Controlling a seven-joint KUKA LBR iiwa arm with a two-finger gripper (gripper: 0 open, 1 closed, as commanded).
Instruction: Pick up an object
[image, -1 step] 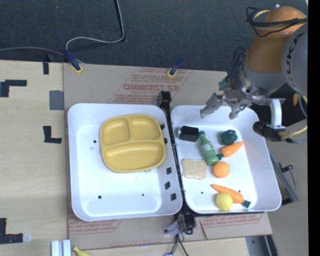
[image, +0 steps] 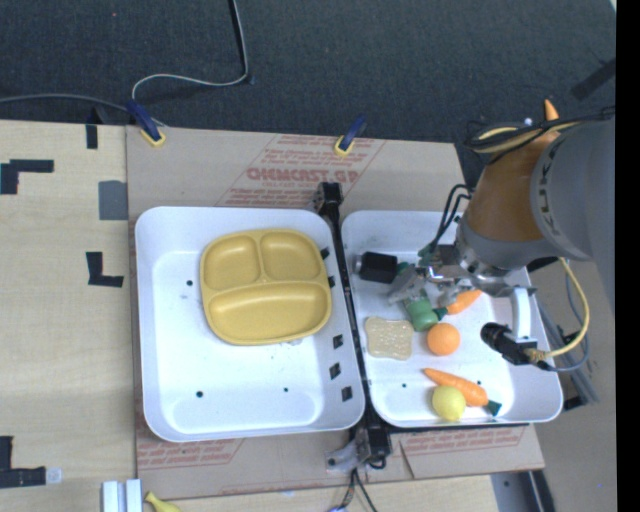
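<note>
Camera view — round smooth orange (image: 443, 340), tapered carrot (image: 455, 385), divided yellow plate (image: 266, 283).

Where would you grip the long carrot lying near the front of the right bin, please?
Probably across the middle of the carrot, from straight above, fingers closing over its narrow width. It lies flat, slanting, with bare floor on its upper side. The yellow lemon crowds its lower side, so staying toward the pointed left half looks safer.
</note>
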